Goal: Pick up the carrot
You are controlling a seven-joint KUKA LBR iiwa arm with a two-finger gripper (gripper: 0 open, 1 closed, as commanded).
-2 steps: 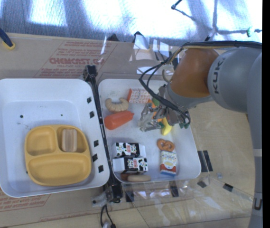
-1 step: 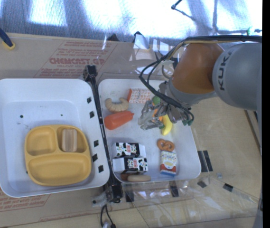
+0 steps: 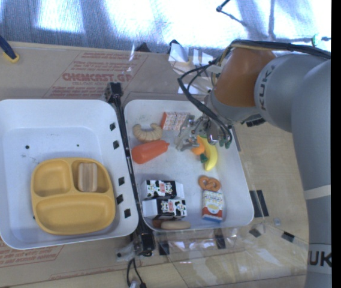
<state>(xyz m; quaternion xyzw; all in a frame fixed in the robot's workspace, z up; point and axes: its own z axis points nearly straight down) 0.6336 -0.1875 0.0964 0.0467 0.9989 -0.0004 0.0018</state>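
Note:
The carrot (image 3: 150, 151), a fat orange-red tapered piece, lies in the left half of the right bin (image 3: 237, 171), just below a pale croissant (image 3: 147, 131). My gripper (image 3: 190, 139) hangs low over the middle of that bin, a short way right of the carrot's tip and apart from it. Under and just right of the gripper sit a small orange piece with a green end (image 3: 199, 149) and a yellow banana (image 3: 211, 156). Nothing of the carrot is inside the gripper.
A wafer pack (image 3: 173, 120) lies left of the gripper at the bin's back. Toward the front are a pretzel (image 3: 209, 183), a juice box (image 3: 213, 204), two milk cartons (image 3: 160, 189) and a sausage (image 3: 171, 224). The left bin (image 3: 14, 125) holds a yellow divided tray (image 3: 68, 212).

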